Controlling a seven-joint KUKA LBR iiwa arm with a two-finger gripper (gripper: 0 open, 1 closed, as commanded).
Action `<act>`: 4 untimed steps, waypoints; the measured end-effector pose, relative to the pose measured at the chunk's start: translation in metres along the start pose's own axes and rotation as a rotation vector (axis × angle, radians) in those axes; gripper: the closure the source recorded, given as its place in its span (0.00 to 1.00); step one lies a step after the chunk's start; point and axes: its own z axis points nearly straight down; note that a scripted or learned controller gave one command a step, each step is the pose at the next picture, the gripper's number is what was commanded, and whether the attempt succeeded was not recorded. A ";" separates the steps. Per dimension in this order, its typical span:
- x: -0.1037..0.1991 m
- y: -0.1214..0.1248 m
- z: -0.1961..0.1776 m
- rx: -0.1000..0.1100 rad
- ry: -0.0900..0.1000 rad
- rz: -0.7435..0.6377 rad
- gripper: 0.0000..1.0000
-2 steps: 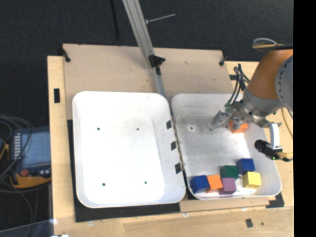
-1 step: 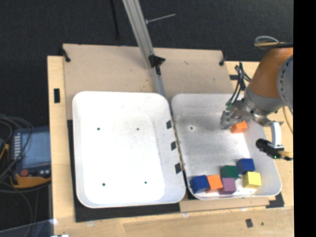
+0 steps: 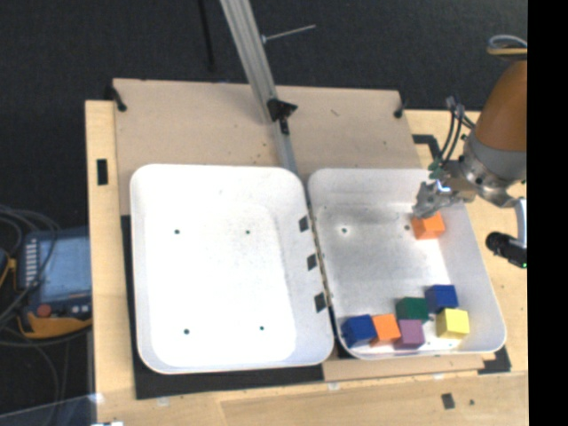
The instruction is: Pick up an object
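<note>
One orange block (image 3: 429, 227) lies under the pincer (image 3: 426, 204), near the right bin's (image 3: 355, 193) far edge.

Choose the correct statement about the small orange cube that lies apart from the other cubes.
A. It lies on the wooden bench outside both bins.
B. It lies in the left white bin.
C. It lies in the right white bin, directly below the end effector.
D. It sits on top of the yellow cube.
C: the small orange cube lies in the right white bin, just under the end effector, away from the cluster at the bin's near edge.
</note>
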 end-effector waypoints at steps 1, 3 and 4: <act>-0.004 -0.002 -0.065 -0.001 0.000 -0.003 1.00; 0.045 -0.010 -0.087 0.006 0.003 -0.007 1.00; 0.094 -0.022 -0.090 0.006 0.004 -0.007 1.00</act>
